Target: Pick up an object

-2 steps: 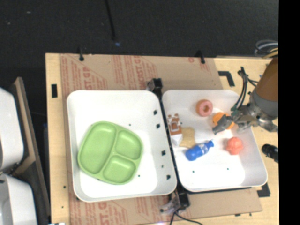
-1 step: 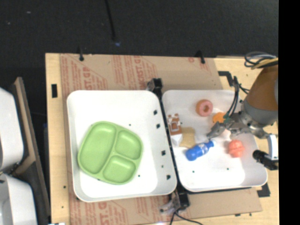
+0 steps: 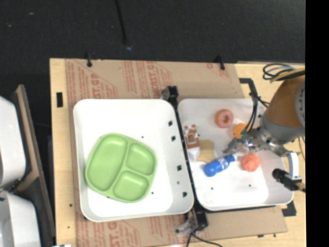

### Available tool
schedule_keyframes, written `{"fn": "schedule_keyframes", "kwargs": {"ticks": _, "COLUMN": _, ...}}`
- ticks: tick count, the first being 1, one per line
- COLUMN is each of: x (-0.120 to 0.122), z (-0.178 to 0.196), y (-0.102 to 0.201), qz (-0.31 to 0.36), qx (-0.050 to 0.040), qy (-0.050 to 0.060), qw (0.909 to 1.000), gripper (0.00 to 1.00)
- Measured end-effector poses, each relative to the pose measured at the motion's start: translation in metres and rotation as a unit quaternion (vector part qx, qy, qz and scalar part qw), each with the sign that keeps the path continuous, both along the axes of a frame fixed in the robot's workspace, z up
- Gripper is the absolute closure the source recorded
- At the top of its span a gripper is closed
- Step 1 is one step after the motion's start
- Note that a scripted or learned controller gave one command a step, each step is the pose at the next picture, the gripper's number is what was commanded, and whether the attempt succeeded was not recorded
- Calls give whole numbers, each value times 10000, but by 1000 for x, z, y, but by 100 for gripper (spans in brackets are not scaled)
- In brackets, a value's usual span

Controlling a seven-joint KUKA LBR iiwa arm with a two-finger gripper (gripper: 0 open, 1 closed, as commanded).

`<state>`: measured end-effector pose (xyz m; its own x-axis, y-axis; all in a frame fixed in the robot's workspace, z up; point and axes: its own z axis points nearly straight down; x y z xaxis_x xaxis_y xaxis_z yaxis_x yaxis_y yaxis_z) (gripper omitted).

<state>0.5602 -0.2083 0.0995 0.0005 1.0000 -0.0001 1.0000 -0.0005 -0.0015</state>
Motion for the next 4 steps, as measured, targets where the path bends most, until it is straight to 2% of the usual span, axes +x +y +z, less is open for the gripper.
{"fn": "schedule_keyframes", "kwargs": {"ticks": 1, "x": 1, "z": 12, "y": -1, "qz": -5, "qx": -3, "qy": -19, "qw": 10000, "gripper": 100}}
{"fn": "schedule_keyframes", "kwargs": {"ticks": 2, "x": 6, "z": 75, "y": -1, "qz": 1, "qx": -8, "qy": -37, "qw": 10000, "gripper": 100}}
{"fn": "schedule_keyframes", "kwargs": {"ticks": 3, "x": 6, "z": 103, "y": -2, "qz": -1, "qx": -3, "qy": -19, "qw": 10000, "gripper": 100}}
{"fn": "schedule_keyframes", "kwargs": {"ticks": 4, "x": -7, "z": 109, "y": 56, "qz": 22, "qx": 3, "qy": -14, "qw": 10000, "gripper": 100}}
